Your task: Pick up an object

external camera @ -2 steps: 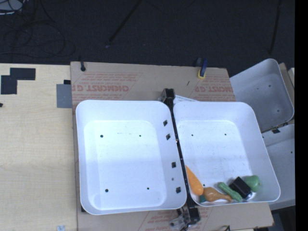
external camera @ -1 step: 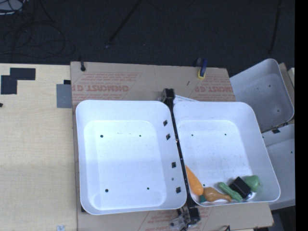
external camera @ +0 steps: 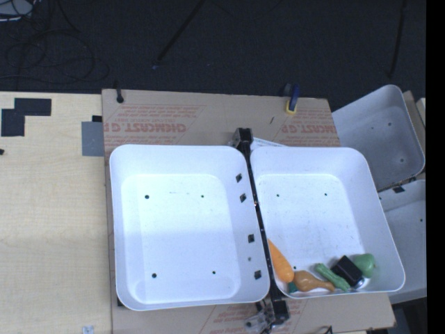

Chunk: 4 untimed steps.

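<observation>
Small toys huddled in right bin [external camera: 361,186] near corner: orange carrot [external camera: 279,260], black block [external camera: 347,271]. Likely light, rigid plastic; carrot's midsection easiest grasp. Pincer state: cannot tell.

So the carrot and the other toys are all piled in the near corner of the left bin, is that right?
Not quite. The camera view shows the carrot and the other toys piled in the near corner of the right bin, not the left bin.

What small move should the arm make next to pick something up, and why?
Probably reach into the right bin toward its near corner, where the orange carrot-shaped toy lies at the edge of the cluster, easier to approach than the black block sitting among the green pieces.
</observation>
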{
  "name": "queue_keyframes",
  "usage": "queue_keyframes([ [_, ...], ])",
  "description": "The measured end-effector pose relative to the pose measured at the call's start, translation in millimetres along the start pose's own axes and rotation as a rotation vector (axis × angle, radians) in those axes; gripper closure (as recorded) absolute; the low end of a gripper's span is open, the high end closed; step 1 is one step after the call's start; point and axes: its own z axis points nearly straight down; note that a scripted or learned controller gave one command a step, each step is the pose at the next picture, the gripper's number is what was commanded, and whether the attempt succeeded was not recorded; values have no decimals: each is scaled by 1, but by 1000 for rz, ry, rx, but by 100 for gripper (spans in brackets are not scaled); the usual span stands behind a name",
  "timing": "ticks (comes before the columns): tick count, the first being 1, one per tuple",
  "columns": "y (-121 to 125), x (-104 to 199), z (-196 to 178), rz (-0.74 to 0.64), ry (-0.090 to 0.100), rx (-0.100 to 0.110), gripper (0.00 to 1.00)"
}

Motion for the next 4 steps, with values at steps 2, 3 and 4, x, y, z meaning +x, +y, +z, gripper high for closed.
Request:
queue_keyframes([
  [2,0,1,64,1,3,9,100],
  [3,0,0,0,0,0,0,100],
  [4,0,1,4,-1,3,7,100],
])
